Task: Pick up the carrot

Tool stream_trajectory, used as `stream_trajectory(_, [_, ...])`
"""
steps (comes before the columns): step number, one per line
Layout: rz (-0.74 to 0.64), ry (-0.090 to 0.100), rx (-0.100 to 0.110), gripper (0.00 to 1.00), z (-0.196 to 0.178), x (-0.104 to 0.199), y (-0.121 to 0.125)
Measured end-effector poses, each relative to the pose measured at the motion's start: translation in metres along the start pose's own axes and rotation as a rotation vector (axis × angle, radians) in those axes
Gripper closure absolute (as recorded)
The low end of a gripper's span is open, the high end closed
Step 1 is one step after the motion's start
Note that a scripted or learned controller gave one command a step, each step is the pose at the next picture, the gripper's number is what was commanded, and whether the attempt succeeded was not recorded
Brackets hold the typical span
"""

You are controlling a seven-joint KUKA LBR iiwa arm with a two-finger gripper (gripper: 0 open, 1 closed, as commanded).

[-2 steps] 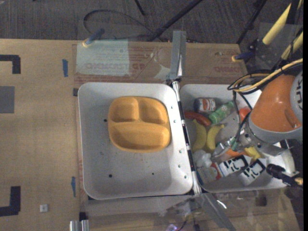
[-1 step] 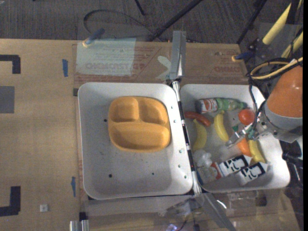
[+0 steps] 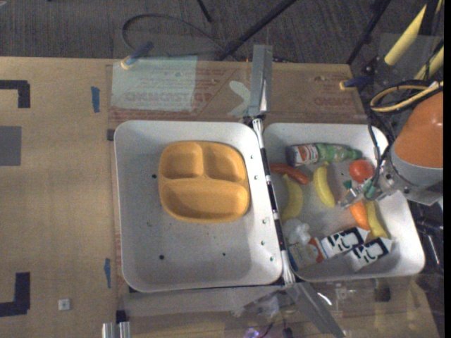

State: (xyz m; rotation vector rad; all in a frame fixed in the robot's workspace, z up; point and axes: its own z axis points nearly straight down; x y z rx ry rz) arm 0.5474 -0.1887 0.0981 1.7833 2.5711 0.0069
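Note:
The carrot [image 3: 359, 215] is a short orange piece in the right bin [image 3: 407, 260], between a yellow banana [image 3: 378, 221] and a grey patch of bin floor. My gripper [image 3: 356, 193] reaches in from the right, low over the bin. It sits just above the carrot's upper end and right below a red tomato [image 3: 361, 169]. The arm's orange band [image 3: 423, 138] hangs over the bin's right rim. Whether the carrot is in the gripper's grasp is not visible from this angle.
The right bin also holds two more bananas [image 3: 323, 186] [image 3: 292, 197], a red sausage [image 3: 290, 172], a green bottle [image 3: 322, 153], two milk cartons [image 3: 340, 242] [image 3: 371, 251] and a clear bag [image 3: 299, 235]. The left bin [image 3: 141, 245] holds an orange divided plate [image 3: 204, 180].

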Motion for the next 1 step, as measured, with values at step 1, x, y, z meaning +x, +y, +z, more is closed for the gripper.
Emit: stream_trajectory(1, [0.075,0.006,0.009,1.00,-0.1007,0.0582,-0.0160])
